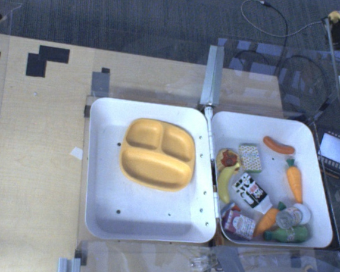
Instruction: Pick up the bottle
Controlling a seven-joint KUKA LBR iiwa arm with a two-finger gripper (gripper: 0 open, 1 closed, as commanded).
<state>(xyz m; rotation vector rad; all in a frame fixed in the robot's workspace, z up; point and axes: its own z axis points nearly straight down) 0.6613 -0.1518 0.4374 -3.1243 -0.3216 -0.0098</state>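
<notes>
Left bin (96, 215): holds a yellow divided plate (157, 154), flat, roughly mid-bin. Not part of the task.

Right bin (313, 140): crowded. Along its left wall a banana (224, 185), with a red fruit-like piece (228, 158) just above it. Next right, a black-and-white patterned pack (251, 191) lying at a slant, and a red packet (239, 224) below it. An orange carrot (268, 219) leans between packet and can. Far side: a sausage (278, 146); a second carrot (295, 181) beneath it.

Near right corner: a silver can (291, 217), and just below it, touching or nearly so, the green bottle (286, 235) (my reading of the task's thing; shape is small and partly hidden by the can).

Bottle lies on its side, long axis running left to right along the bin's near wall. That corner is on the side the arm enters from. Judgement: a grasp should close across the short axis, near wall to can, and the room there looks tight.

Gripper: wide or narrow, cannot tell.
</notes>
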